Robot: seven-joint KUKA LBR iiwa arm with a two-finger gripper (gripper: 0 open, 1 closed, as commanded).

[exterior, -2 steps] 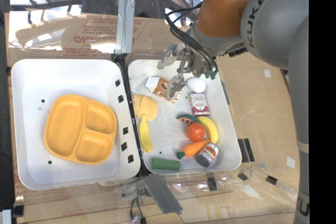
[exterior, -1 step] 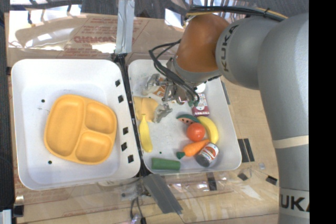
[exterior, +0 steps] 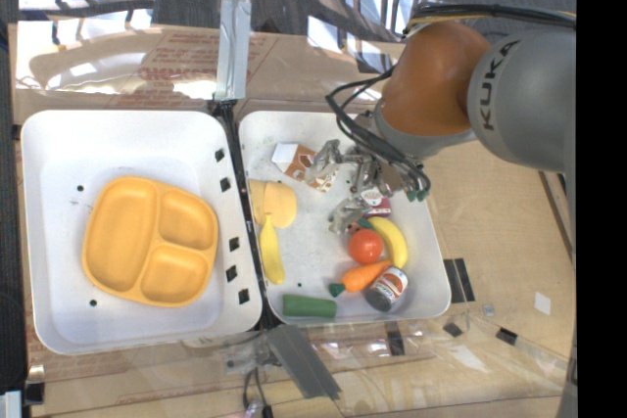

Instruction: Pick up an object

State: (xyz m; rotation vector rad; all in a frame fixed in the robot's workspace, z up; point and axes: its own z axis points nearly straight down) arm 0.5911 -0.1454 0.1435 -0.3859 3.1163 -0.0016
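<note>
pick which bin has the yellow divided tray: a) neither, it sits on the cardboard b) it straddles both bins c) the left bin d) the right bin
c) the yellow divided tray lies flat inside the left bin, while the right bin holds the tomato, banana, carrot and can.

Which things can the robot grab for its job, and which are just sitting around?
Could be picked up, all in the right bin:
tomato
banana
carrot
can
green block
yellow spoon

Just sitting there:
yellow divided tray in the left bin
grey tape strip
</note>
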